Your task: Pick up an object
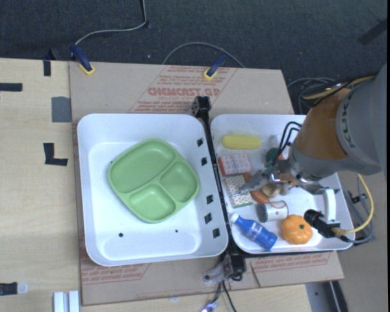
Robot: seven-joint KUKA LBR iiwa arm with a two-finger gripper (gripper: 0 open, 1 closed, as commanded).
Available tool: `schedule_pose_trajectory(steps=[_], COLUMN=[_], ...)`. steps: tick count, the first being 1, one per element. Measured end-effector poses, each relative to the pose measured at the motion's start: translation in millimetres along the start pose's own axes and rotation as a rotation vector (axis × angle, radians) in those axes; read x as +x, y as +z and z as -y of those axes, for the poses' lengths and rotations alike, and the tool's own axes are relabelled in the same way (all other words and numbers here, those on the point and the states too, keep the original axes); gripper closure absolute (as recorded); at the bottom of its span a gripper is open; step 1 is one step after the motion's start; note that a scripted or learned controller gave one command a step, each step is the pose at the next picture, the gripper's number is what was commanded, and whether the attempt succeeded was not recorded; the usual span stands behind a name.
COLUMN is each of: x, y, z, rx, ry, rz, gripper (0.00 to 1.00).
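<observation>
My gripper point(265, 182) reaches down into the right bin point(247, 123) from the right, its tip low among a cluster of small objects at the bin's middle. A brownish piece point(270, 190) lies right at the tip. Around it lie a yellow corn cob point(241, 142), a red patterned packet point(234, 164), a checked card point(236, 187), a small white and red can point(274, 210), a blue bottle point(254, 231) and an orange pumpkin point(296, 230). The arm's orange band point(320, 130) and grey body cover the bin's right side.
The left bin point(94, 187) holds a green divided plate point(153, 179). Both bins rest on a cardboard sheet point(182, 86) held by yellow clamps. A black divider with clips runs between the bins. Cables trail at the arm's right.
</observation>
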State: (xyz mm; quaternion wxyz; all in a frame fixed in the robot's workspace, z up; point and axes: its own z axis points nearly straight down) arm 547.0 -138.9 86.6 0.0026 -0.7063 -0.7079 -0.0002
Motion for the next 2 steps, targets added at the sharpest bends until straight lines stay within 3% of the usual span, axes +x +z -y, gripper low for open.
schedule_pose_trajectory(steps=[1, 2], x=[10.9, 11.5], y=[-0.2, -8.7], z=[-39.8, -41.0], rx=[-0.007, -0.009], ry=[0.001, 0.000], rz=[0.006, 0.005], gripper=[0.00, 1.00])
